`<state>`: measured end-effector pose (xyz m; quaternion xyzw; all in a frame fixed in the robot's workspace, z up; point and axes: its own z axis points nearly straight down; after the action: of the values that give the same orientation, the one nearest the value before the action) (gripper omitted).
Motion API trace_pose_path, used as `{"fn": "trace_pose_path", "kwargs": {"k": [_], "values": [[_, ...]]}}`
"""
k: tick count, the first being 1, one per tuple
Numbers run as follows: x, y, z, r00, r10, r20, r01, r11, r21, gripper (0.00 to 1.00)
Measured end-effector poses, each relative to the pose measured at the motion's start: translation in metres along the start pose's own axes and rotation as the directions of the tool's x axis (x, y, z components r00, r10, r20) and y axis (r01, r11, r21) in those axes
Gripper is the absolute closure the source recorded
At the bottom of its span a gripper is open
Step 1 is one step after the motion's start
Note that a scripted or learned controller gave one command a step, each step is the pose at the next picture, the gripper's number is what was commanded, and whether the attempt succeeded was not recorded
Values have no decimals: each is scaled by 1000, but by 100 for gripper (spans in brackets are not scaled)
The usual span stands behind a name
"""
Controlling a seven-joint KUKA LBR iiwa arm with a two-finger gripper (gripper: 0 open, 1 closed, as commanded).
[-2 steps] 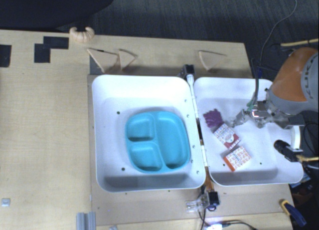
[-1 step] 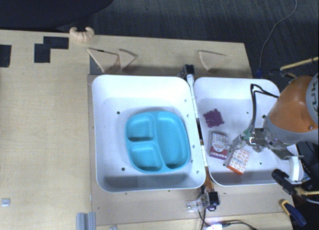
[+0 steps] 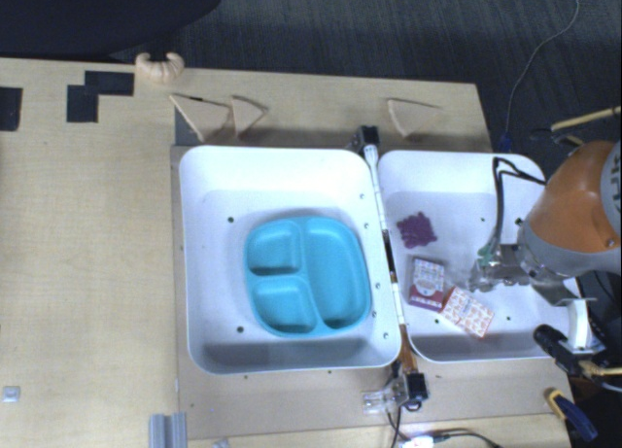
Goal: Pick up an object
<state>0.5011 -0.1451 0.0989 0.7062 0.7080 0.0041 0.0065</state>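
Dark grey carpet runs across the top of the view, w/ a pale wood bench (image 3: 87, 271) below it taking up most of the frame. On the bench's upper left sit a couple of black squares and a small tan knob-like item (image 3: 158, 67); can't tell what it is. Further right, two shallow white bins sit side by side, touching along a shared edge. Left bin (image 3: 209, 193) holds a blue divided tray (image 3: 307, 275) w/ three compartments, lying flat about mid-bin. Right bin (image 3: 515, 339) holds three small things: a purple lumpy object (image 3: 418, 229) toward the upper left of its floor, a small red-and-white packet (image 3: 428, 283) just below it, and a patterned pink-white card (image 3: 469, 312) just beside that packet, to its lower right; the two seem to touch or nearly so. Arm (image 3: 583, 213), grey w/ orange band, comes in from the right over the right bin. Gripper (image 3: 489, 271) hangs low, near the card's upper right, apart from the purple object. Can't tell how it's set, wide or narrow; too blurred. Nothing seen gripped.
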Motion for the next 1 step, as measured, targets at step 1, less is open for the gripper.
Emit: {"fn": "trace_pose_path", "kwargs": {"k": [1], "values": [[37, -11, -90, 1000, -2, -4, 2, 1000, 11, 100]]}}
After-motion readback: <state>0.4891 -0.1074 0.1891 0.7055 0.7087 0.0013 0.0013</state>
